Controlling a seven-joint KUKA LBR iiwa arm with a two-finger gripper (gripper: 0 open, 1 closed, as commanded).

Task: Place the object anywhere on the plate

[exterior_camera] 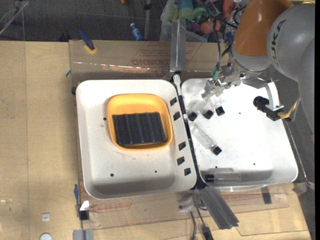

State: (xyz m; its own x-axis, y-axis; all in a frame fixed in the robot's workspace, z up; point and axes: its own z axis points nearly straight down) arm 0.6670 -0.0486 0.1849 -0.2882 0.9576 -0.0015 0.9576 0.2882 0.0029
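Task looks not yet done. Yellow plate sits in left bin, carrying only dark ridged insert; no object placed on it. Right bin holds small clear pieces with black ends, near its far-left part; which one is task's object, cannot tell. Nothing seen lifted. Gripper hangs over right bin's far-left corner, just beside those pieces; whether spread or pinching anything, cannot tell, too small and cluttered. Left to do, by my judgement: secure object, carry left, set on plate.
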